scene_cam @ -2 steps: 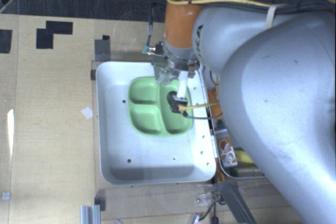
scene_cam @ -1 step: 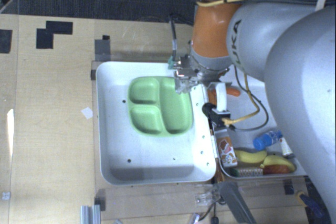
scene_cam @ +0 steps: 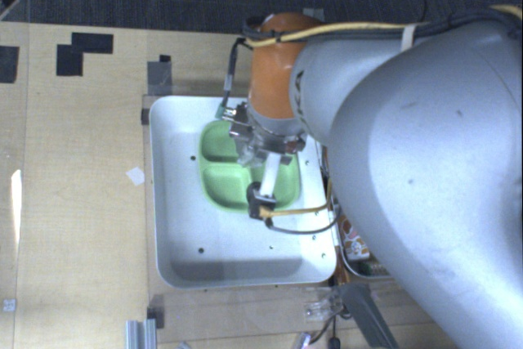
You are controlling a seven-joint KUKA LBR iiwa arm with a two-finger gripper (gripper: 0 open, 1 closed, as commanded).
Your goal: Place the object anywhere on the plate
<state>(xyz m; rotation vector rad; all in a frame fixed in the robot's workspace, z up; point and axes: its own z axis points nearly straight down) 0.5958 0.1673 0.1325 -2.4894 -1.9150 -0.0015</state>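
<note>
A light green plate (scene_cam: pixel 219 167) with divided compartments lies in the left white bin (scene_cam: pixel 176 200), toward its far right side. My gripper (scene_cam: pixel 264 146) hangs straight over the plate's right half, under the orange band of the wrist. The wrist body hides what is beneath it, so I cannot tell whether anything is held. No loose object shows on the visible parts of the plate.
The big grey arm covers nearly all of the right bin; a sliver of it (scene_cam: pixel 356 248) shows something colourful inside. The left bin's near and left floor is bare white. Tan bench (scene_cam: pixel 73 176) lies to the left.
</note>
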